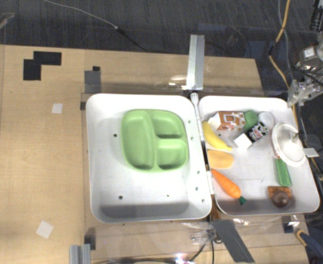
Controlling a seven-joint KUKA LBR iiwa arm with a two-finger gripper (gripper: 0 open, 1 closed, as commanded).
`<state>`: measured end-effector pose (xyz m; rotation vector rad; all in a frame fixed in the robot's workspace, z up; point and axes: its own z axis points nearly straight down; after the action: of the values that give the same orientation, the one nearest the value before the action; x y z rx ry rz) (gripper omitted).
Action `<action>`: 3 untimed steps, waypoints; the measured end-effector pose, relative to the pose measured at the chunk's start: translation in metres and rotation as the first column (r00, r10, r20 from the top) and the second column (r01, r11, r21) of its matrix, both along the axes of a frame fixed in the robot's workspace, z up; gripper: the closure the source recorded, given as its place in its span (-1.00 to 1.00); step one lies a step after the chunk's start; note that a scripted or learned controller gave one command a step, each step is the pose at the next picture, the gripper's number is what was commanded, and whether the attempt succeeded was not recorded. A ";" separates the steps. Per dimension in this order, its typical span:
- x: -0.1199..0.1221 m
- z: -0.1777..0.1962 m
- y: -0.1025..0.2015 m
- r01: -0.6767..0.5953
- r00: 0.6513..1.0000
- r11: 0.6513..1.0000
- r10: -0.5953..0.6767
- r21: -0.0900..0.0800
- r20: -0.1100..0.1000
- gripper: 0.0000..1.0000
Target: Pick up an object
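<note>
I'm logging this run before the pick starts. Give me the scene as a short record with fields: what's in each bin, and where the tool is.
left bin: green divided tray, lying flat near the middle
right bin: banana, carrot, carton, white bowl, green stick, brown bottle, plus a few small items
carrot: near the front left, lying at a slant
bowl: against the right wall
tool: beyond the right bin's far right corner, above the bench, not over any object
held: nothing seen
</note>
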<state>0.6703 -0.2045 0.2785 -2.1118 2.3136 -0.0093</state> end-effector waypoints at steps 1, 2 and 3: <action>-0.001 -0.077 0.003 -0.405 0.914 0.914 0.405 0.005 -0.006 1.00; -0.001 -0.008 0.008 -0.529 0.848 0.848 0.529 -0.005 -0.001 1.00; 0.002 -0.115 0.019 -0.742 0.671 0.671 0.742 0.001 0.001 1.00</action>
<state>0.6720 -0.1856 0.1635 -2.8662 1.2562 -0.0021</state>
